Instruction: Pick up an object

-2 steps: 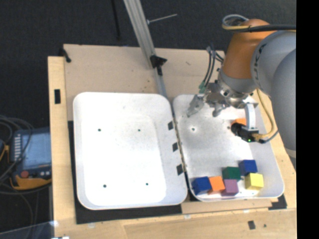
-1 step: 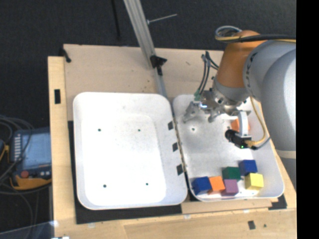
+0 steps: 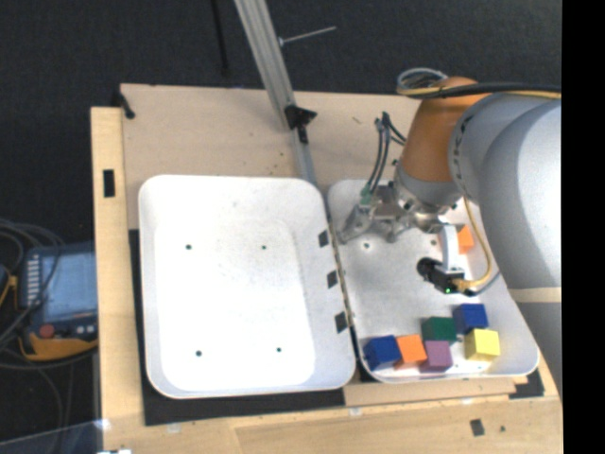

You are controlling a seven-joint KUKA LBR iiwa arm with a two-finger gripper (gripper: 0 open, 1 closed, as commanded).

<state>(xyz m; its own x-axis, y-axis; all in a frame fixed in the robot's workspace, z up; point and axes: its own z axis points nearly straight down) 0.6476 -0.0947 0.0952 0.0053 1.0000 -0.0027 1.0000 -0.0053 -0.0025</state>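
Note:
Several small blocks lie along the near edge of the right bin (image 3: 383, 291): a blue block (image 3: 382, 351), an orange block (image 3: 412, 349), a purple block (image 3: 438, 355), a green block (image 3: 439, 329), a second blue block (image 3: 470, 317) and a yellow block (image 3: 483, 343). Another orange block (image 3: 464, 240) peeks out beside the arm at the bin's right side. My gripper (image 3: 371, 229) hangs over the far left part of the right bin, well away from the row of blocks. Its fingers are spread open with only bare bin floor between them.
The left bin (image 3: 236, 282) sits beside the right one, with a narrow divider edge (image 3: 336, 277) between them. A slanted metal rail (image 3: 269, 55) rises from behind the bins. The grey arm with its orange band (image 3: 435, 145) covers the right bin's far right corner.

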